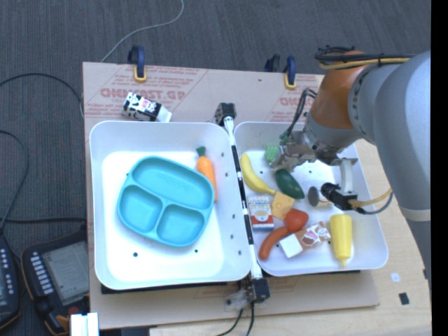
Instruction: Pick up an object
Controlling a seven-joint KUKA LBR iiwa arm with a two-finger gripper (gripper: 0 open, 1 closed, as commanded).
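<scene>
1. The tabletop (140, 89) carries two shallow white bins side by side – the left bin (105, 257) and the right bin (371, 257).
2. The left bin holds a blue divided plate (165, 200) and a toy carrot (206, 172), which lies just beside the plate's upper right edge, near the wall between the bins.
3. The right bin holds the clutter: a banana (253, 176) along its left side, a green broccoli piece (272, 154) above it, a dark green vegetable (288, 183), a yellow cheese wedge (283, 205), a small red-and-white carton (261, 213), a red tomato-like piece (296, 220), a red sausage (271, 243), a small wrapped item (315, 235) and a yellow mustard-style bottle (341, 235) near the right wall.
4. The grey arm with its orange band (334, 102) reaches over the right bin's upper part.
5. The claw (292, 158) sits low among the broccoli piece and the dark green vegetable (its tips are hidden by its own body) – whether it is open or closed cannot be told, and nothing is visibly held.
</scene>
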